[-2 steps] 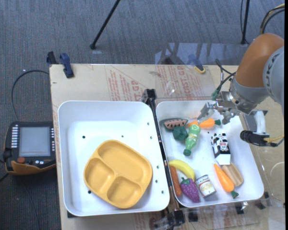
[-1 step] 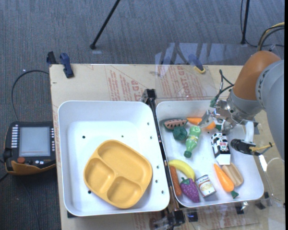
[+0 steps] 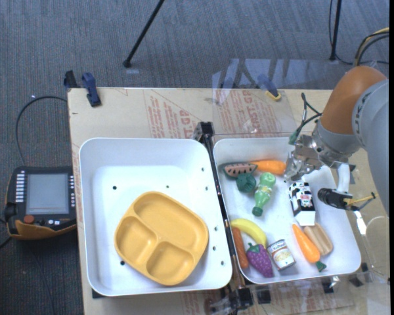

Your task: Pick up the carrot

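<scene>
Glossy tapered orange carrot (image 3: 306, 243) beside smooth hot dog (image 3: 322, 238); metal claw (image 3: 297, 165) grip state unclear.

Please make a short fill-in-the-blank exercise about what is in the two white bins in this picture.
1. The yellow tray lies in the ____ bin.
2. The banana is coloured ____.
3. The purple grapes lie beside a small ____.
4. The milk carton lies in the ____ bin.

Missing words: left; yellow; can; right

Two white bins (image 3: 92, 176), one yellow tray (image 3: 161, 238), two carrots (image 3: 306, 243).
</scene>
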Controlling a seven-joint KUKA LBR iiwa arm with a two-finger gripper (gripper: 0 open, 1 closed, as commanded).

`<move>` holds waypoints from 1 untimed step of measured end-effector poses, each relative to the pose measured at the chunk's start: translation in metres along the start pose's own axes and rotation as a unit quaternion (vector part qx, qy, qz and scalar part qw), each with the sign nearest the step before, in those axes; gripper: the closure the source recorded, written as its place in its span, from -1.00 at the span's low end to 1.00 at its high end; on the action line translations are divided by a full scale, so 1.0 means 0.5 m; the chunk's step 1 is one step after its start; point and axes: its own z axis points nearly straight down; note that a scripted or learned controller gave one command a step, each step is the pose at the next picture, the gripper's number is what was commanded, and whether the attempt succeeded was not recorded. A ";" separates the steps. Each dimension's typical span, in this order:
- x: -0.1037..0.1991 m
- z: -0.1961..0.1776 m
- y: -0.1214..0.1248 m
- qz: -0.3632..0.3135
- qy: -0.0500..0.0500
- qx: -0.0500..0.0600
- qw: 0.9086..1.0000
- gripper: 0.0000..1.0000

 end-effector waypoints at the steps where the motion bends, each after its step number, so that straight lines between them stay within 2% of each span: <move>1: 0.000 0.000 0.000 0.000 0.000 0.000 1.000 -1.00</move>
